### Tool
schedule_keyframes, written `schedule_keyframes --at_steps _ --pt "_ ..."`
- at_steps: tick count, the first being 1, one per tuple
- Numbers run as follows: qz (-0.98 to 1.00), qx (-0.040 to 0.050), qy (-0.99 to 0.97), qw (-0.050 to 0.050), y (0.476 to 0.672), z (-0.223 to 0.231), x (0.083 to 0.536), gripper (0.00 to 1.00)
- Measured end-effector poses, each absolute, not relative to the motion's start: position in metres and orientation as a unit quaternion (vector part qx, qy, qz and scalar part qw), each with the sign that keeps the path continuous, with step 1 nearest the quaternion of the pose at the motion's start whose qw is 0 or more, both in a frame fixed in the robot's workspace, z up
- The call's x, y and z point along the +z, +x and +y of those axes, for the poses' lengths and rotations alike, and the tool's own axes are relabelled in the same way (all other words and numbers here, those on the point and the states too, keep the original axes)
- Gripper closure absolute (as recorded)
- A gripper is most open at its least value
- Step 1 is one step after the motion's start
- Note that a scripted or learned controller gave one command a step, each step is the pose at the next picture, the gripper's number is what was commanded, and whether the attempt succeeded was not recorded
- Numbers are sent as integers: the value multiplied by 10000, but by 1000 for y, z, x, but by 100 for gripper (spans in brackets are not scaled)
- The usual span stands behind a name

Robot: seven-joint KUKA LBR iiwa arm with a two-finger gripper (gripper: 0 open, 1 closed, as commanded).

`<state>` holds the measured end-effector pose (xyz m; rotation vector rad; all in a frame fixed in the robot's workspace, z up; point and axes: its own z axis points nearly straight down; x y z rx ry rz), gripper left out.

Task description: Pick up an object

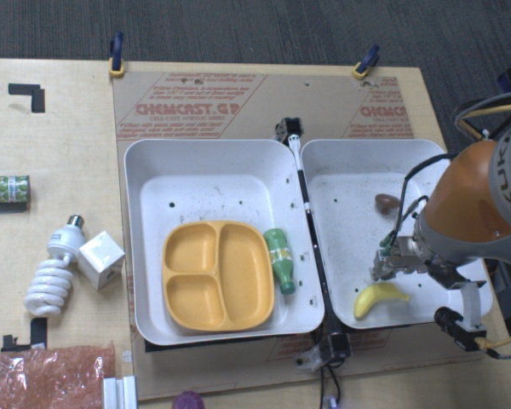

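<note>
The small yellow toy banana (379, 299) lies in the right white bin (349, 177), near its 6 o'clock wall, and looks light, smooth and a bit slippery, so its fat middle seems the best place to pinch. The metal gripper (390, 261) hangs just at the banana's 12 o'clock; I cannot tell how wide it is. There is open floor toward 11 o'clock, but the near wall is close.

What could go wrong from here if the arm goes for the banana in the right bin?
1. The banana lies close to the near wall of the right bin, so a finger could hit the wall or push the fruit against it rather than close around it.
2. The end effector hovers over the banana's upper edge, not its middle; closing there may just roll it away.
3. A small brown object lies behind the arm and could be swept aside on retreat.
</note>
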<state>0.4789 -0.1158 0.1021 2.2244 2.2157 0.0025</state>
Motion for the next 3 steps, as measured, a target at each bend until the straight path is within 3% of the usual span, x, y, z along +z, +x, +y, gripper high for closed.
schedule_keyframes --at_steps 1,2,3 --pt "7069 2 7073 5 505 -94 92 100" --pt "7079 -2 7063 6 592 -101 93 100" --pt "7078 -3 7064 4 592 -101 93 0"
